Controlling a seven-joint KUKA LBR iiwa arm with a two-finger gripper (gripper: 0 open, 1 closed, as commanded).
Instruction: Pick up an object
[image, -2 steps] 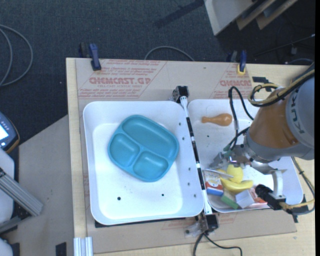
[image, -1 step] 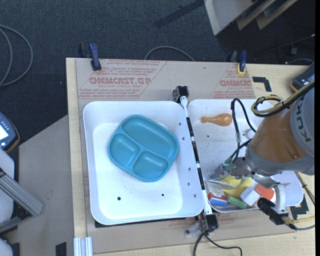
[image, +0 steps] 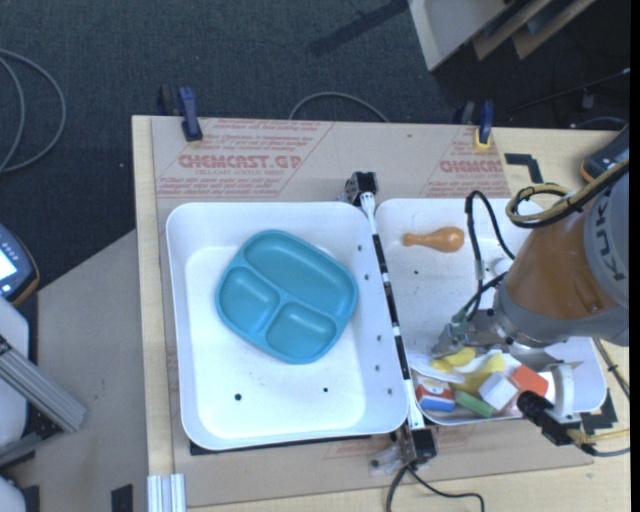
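Note:
A blue three-compartment plate lies in the left bin. In the right bin an orange pear-shaped toy rests near the far wall. A pile of small toys sits in that bin's near corner: yellow pieces, a green block, a white block, an orange block and a red, white and blue piece. My gripper is down at the far edge of the pile, under the arm's orange band.
Black cables loop from the arm over the right bin. The divider between the bins runs just left of the gripper. Blue clamps hold the cardboard sheet at the back.

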